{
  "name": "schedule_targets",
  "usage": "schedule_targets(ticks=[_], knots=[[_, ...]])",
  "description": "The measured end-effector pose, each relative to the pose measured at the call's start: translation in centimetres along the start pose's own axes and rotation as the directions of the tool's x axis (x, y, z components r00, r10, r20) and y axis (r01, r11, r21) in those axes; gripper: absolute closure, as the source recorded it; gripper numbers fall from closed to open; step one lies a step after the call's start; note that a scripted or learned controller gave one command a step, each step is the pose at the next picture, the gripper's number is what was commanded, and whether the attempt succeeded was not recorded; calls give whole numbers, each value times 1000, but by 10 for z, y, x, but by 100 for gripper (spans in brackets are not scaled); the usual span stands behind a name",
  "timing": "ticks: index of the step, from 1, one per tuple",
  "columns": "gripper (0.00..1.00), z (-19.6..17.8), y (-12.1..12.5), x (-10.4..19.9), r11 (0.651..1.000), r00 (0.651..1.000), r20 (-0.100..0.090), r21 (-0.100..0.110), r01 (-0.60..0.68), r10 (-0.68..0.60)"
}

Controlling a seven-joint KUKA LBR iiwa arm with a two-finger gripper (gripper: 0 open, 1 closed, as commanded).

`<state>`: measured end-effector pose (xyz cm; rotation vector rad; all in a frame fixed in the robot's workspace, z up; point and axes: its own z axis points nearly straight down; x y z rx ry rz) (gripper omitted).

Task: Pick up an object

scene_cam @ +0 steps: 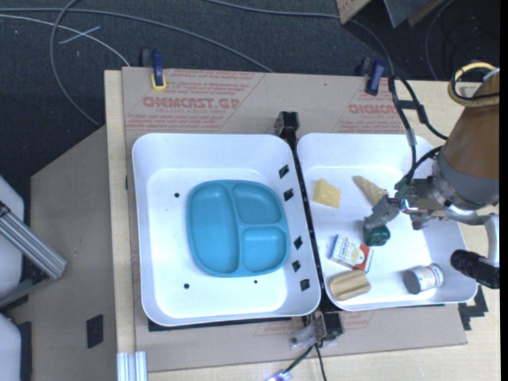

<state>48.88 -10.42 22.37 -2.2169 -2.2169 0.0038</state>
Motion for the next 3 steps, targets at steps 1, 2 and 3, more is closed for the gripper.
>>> schedule_targets(ticks=[1,2,3], knots=[[0,43,0,-3,1000,1000,0,0,-1,1],[0,105,3,-1,1000,1000,0,1,0,0],[100,91,5,-1,1000,1000,1,-6,-1,1]])
